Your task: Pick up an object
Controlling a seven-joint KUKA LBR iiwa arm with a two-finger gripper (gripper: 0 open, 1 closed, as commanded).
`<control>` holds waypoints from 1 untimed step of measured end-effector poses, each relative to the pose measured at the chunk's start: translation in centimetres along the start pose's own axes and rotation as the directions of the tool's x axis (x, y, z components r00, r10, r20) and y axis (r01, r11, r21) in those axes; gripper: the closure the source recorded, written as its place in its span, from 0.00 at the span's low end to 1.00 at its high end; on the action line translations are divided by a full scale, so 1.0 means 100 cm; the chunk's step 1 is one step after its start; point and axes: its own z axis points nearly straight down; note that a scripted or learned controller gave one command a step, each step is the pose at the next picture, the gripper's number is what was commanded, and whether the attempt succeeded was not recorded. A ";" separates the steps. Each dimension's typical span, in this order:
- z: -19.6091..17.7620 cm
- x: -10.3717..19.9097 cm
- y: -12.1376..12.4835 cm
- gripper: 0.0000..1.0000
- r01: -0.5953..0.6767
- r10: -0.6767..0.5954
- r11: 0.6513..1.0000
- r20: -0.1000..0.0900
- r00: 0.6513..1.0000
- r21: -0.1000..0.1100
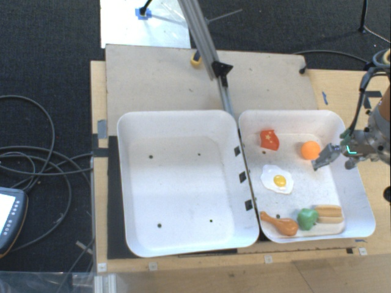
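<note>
The right bin [351, 185] holds several toy foods. A red piece [269, 140] lies near its back left, with an orange ball [310, 149] to its right. A fried egg [278, 180] sits in the middle. Along the front lie a brown drumstick [280, 223], a green piece [307, 218] and a hot dog bun [328, 213]. My gripper [325, 157] hangs over the bin's right side, just right of and slightly below the orange ball. Nothing shows in its grasp.
The left bin [177, 182] sits beside the right one, their rims meeting at a seam with black clips [242, 176]. A slanted grey pole [204, 35] crosses above the bench at the back. Cables lie on the floor to the left.
</note>
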 end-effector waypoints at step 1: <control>-0.001 0.000 0.001 0.00 -0.002 0.002 1.000 0.001 1.000 -0.004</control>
